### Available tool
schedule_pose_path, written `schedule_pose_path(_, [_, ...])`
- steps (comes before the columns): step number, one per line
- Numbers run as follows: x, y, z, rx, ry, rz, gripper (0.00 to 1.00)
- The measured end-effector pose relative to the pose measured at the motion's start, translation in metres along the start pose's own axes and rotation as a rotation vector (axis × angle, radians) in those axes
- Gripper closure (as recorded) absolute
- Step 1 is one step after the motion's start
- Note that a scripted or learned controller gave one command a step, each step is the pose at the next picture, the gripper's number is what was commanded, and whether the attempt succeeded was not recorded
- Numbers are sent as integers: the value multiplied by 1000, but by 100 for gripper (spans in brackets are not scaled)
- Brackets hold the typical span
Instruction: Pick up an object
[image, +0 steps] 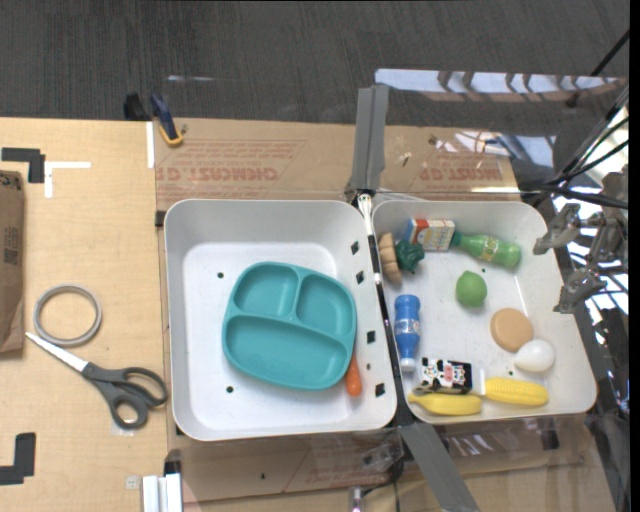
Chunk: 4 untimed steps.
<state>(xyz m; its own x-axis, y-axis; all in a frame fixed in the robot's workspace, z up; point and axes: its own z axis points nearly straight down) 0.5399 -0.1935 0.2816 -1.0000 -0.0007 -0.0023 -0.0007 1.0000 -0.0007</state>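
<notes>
At the 6 o'clock rim of the right bin (570, 405), a yellow corn cob (516, 392) and a banana (444, 404) are lying end to end, with a small black-and-white carton (446, 376) touching them from behind. Farther back, a white egg (535, 356) is sitting against a tan round piece (511, 328), and a blue bottle (406, 326) is lying along the 9 o'clock wall. A green ball (471, 289) is resting near the middle. At 12 o'clock a green bottle (489, 248), a red-and-green carton (432, 234) and a brown toy (390, 256) are crowding together.

At 3 o'clock the gripper (572, 262) is hanging over that bin's rim, apart from every object; whether it is open or closed, I cannot tell.

The left bin (190, 300) is holding a teal divided plate (290, 325) with an orange carrot (353, 379) at its 5 o'clock edge.

On the wooden tabletop (80, 200), scissors (110, 381) are lying at 8 o'clock, a tape roll (67, 313) just behind them. Brown cardboard (250, 165) is stretching behind both bins.
</notes>
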Motion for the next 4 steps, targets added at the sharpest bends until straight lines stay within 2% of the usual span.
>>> schedule_pose_path(1, [-25, 19, 129, -1, 1, -100, 0])
schedule_pose_path(2, [-49, 59, 190, 0, 1, 63, 0])
schedule_pose_path(3, [-110, 102, 190, -1, 5, 136, 0])
schedule_pose_path(4, [-20, 91, 189, 0, 0, 85, 0])
